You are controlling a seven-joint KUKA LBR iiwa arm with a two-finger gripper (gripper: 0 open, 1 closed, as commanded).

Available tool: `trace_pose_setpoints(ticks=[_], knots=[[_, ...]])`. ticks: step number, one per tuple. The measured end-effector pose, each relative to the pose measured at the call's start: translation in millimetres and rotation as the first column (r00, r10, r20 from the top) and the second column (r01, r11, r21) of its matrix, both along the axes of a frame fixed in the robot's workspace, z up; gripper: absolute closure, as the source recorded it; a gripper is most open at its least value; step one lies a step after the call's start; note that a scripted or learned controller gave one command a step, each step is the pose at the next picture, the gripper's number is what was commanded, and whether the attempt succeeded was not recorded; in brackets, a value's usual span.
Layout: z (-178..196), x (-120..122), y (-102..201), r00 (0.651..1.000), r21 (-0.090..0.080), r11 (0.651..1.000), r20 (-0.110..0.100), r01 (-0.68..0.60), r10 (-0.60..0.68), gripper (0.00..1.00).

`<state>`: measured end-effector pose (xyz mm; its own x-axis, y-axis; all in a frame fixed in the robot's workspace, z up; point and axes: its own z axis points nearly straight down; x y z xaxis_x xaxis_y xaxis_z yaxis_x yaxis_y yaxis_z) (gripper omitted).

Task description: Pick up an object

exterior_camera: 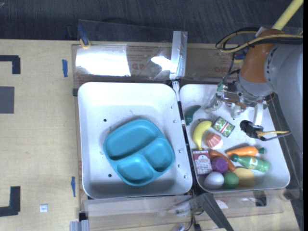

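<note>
Light wooden counter (38, 143) with black and blue tape marks fills the left side of the frame, and two shallow white bins sit side by side on it. One white bin on the left (91, 100) holds a blue plastic plate with three sections (138, 151), which lies in the lower middle of that bin. Next to it, the white bin on the right (279, 174) holds a heap of small toy foods. A yellow toy banana (200, 131) lies near the middle wall, with a small green and white box (223, 126) just beside it to the right. Lower down are an orange toy carrot (244, 151), a green toy bottle (254, 164), a purple round toy (220, 165), a white toy egg (214, 179) and a red and white packet (202, 161), all crowded close together. From the upper right of the frame comes the grey arm with an orange band (255, 64). Its pincer (234, 105) hangs over the top part of the right bin, just above the green and white box. Whether the pincer is apart or together cannot be told, and nothing can be seen held in it.
</note>
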<state>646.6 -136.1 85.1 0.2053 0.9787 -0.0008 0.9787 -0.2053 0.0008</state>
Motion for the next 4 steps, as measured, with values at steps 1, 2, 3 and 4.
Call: trace_pose_setpoints(ticks=[1,2,3,4], knots=[[1,-48,22,0.997,0.002,0.997,-0.001,-0.072,0.072,0.0],[2,-106,15,0.979,0.0,0.979,0.003,-0.202,0.202,0.0],[100,-117,63,0.982,0.001,0.982,0.0,-0.188,0.188,0.0],[2,-134,16,0.976,0.0,0.976,0.002,-0.216,0.216,0.0]])
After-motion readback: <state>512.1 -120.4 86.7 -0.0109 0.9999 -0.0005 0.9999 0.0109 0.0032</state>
